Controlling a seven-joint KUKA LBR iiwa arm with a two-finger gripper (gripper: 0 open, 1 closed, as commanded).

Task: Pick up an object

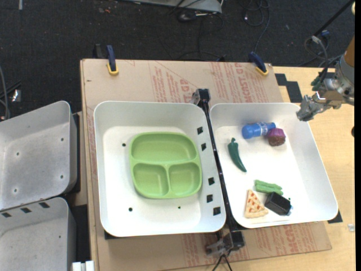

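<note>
Candidate: small blue plastic cylinder, left of gripper (aperture indiscernible), seemingly light, rigid, slippery; grasp across its middle.

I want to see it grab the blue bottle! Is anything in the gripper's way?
Nothing visible blocks it. The gripper hangs over the right bin's far right rim, with bare white floor between it and the blue bottle. A purple ball touches the bottle's right end.
</note>
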